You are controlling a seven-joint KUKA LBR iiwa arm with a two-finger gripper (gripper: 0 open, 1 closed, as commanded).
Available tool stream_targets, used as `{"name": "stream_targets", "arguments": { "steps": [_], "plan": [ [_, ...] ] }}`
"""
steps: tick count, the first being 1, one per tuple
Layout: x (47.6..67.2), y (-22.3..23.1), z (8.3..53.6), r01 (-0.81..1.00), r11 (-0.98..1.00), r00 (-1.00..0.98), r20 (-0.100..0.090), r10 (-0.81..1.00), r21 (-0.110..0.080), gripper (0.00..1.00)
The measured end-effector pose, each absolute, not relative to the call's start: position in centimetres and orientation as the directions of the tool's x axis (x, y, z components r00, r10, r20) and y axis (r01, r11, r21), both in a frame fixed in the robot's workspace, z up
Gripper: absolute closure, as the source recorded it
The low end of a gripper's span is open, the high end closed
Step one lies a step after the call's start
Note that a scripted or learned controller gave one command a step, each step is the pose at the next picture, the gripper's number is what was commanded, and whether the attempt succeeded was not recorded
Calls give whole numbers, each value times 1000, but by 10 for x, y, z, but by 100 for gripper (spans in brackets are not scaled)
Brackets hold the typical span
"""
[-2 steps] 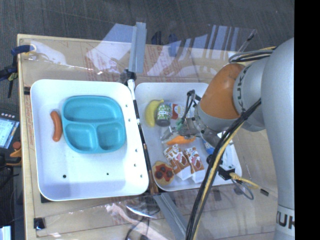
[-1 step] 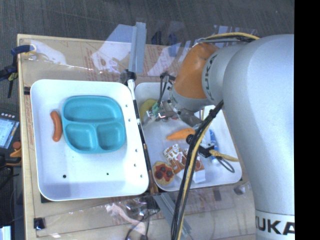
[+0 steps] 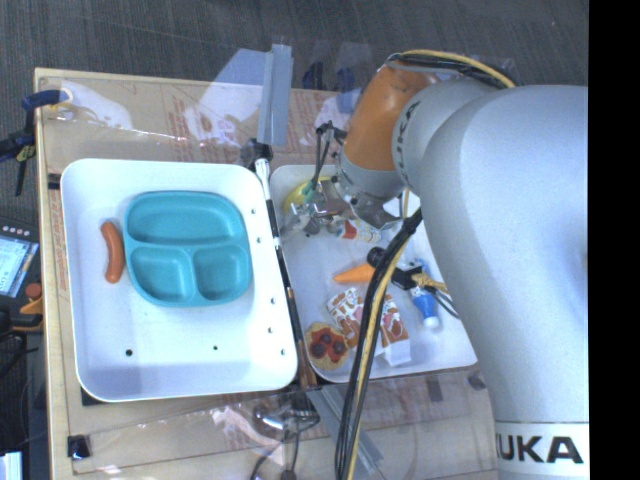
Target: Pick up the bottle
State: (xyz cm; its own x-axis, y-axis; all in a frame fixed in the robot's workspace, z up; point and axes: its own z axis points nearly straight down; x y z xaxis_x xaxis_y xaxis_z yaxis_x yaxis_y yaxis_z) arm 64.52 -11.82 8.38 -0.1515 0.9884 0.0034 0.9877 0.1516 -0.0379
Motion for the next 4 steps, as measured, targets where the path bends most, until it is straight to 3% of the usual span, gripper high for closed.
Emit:
{"name": "stream_targets", "arguments": {
  "steps": [1,2,3,4],
  "plan": [
    [647,-116,85,993,114,-114,-1,993,-35,0],
    [656,-207,91,988,154,-154,0,988,-1,0],
    [657,-206,100,987,161,-161,0,987,-3,100],
    [644,-160,185,990,139,-139,1,990,0,100]
  ]
}}
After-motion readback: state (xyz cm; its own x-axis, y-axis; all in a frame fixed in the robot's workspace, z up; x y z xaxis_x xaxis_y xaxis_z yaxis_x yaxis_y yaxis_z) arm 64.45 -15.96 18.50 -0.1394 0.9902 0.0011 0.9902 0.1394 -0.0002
